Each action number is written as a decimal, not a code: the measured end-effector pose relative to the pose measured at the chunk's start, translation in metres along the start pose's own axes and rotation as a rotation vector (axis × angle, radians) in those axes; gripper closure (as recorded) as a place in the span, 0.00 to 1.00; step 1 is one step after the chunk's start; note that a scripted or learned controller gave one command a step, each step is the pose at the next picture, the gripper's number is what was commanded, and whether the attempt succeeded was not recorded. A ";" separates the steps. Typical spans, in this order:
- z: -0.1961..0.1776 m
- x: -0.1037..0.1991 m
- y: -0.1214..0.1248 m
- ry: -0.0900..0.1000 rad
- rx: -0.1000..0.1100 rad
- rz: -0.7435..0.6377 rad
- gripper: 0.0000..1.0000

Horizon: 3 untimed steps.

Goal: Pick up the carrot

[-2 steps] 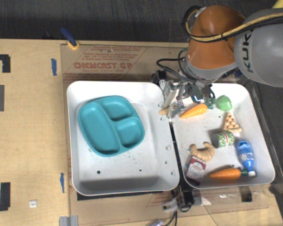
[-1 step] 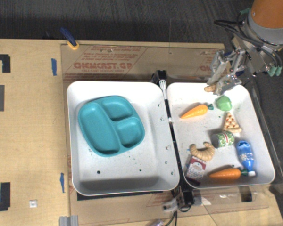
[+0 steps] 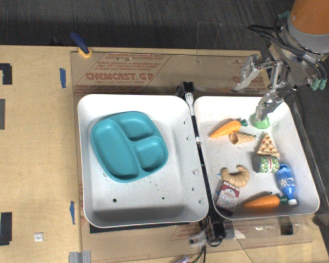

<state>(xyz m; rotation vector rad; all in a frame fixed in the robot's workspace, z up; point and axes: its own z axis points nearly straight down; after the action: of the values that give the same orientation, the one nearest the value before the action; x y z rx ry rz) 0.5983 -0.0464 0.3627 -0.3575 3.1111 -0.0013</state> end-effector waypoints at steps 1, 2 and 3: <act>0.093 -0.035 -0.007 0.012 -0.006 0.023 0.00; 0.181 0.039 -0.007 0.013 -0.005 -0.080 0.00; 0.270 0.003 -0.057 -0.002 -0.001 -0.116 0.00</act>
<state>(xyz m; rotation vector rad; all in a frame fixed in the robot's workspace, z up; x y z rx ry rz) 0.6112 -0.1021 0.0926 -0.5375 3.0828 -0.0010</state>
